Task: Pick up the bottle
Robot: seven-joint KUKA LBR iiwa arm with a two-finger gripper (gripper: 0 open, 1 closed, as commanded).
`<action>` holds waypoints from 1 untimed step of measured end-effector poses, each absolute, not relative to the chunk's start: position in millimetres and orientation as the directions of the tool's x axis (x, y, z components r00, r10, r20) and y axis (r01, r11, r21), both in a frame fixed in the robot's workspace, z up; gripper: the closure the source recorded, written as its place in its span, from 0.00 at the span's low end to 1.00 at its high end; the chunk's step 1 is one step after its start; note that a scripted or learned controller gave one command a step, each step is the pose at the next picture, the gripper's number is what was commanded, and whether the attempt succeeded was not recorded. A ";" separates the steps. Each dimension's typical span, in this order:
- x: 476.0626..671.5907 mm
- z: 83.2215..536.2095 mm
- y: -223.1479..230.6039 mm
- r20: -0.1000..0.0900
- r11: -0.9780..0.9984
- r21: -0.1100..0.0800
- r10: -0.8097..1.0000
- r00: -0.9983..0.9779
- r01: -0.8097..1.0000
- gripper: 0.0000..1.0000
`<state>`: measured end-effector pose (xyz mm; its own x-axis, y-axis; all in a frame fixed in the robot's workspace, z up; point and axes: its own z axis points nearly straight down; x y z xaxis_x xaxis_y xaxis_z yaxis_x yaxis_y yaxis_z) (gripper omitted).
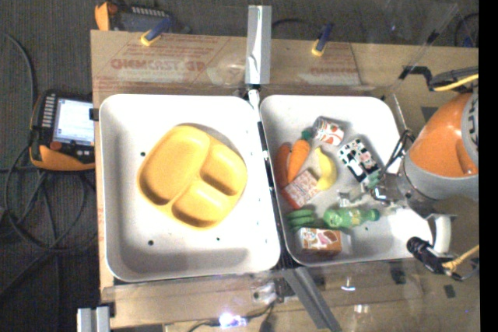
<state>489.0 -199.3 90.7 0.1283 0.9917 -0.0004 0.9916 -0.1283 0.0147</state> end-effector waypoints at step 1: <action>489.5 99.3 -199.7 -0.002 -0.128 0.014 0.992 0.128 0.992 1.00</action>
